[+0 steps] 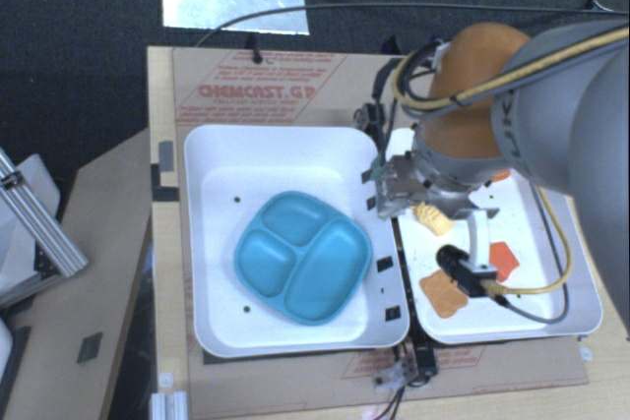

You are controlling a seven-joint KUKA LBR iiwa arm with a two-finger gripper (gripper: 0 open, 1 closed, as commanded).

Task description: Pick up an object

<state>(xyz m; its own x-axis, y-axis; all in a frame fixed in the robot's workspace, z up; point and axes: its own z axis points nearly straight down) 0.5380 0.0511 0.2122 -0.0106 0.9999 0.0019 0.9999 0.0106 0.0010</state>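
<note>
Arm [561,103]: grey, entering from the right; orange band [472,98] above the wrist; bent low over the near-left part of the right bin.
Gripper [399,195]: over the divide between the two bins, at the inner edge of the right bin; pointed downward; seen from above and largely hidden by the wrist; degree of opening cannot be told; nothing visibly held.
Left bin [197,211]: shallow, white; contains the blue plate.
Blue plate [300,256]: three-compartment, rounded corners; lying flat, turned at an angle; toward the near-right part of the left bin; apart from the gripper.
Right bin [583,310]: shallow, white; much of it covered by the arm; contains three small pieces.
Yellow piece [431,217]: pale; just beside the gripper, partly under the wrist.
Red piece [504,261]: flat, orange-red; near the middle of the right bin.
Tan piece [443,294]: flat, brownish-orange; near the front wall of the right bin; apart from the yellow piece.
Cardboard sheet [256,89]: under both bins; red printing behind the left bin.
</note>
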